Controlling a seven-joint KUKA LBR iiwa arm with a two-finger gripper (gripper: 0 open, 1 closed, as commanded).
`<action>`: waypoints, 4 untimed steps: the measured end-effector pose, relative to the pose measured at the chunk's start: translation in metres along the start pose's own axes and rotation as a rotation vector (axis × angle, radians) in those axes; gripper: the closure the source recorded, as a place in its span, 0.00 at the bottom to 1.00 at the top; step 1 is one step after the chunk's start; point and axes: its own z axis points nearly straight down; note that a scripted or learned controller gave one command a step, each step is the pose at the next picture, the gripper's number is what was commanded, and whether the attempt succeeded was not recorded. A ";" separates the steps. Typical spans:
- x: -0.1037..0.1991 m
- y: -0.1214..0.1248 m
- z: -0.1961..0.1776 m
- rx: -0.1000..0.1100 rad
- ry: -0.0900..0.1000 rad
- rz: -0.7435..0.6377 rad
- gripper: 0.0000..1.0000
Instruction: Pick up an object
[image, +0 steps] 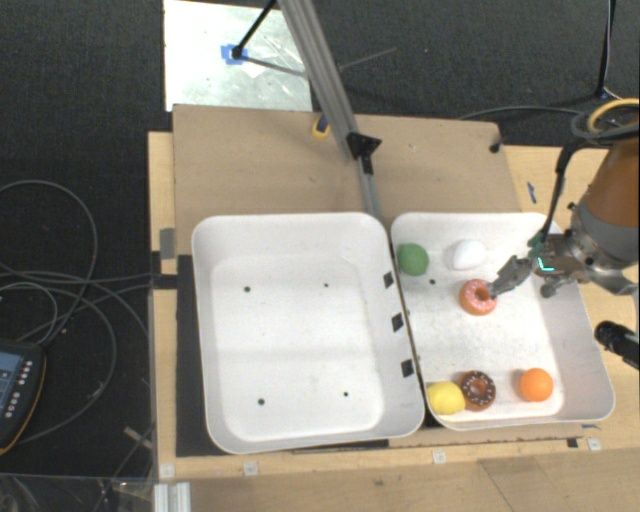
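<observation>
The right bin (575, 330) holds several small items. A pink frosted donut (477, 297) lies near its middle, a green ball (412, 259) and a white lump (465, 254) at its far side. A yellow lemon (446, 398), a chocolate donut (478, 389) and an orange (536, 384) line its near edge. My gripper (527, 281) hovers over the bin's right part, open, with nothing between its fingers. Its left fingertip (503, 277) sits just right of the pink donut, close to its edge.
The left bin (215, 300) lies beside the right one, sharing a middle wall. A slanted grey pole (335, 90) runs down from the top to the bins' far junction. Cables trail on the floor at left.
</observation>
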 end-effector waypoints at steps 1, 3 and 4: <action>0.000 0.001 -0.002 -0.004 -0.001 0.002 0.00; -0.004 -0.003 0.098 0.000 0.000 0.003 0.00; -0.003 -0.003 0.138 0.000 0.000 0.003 0.00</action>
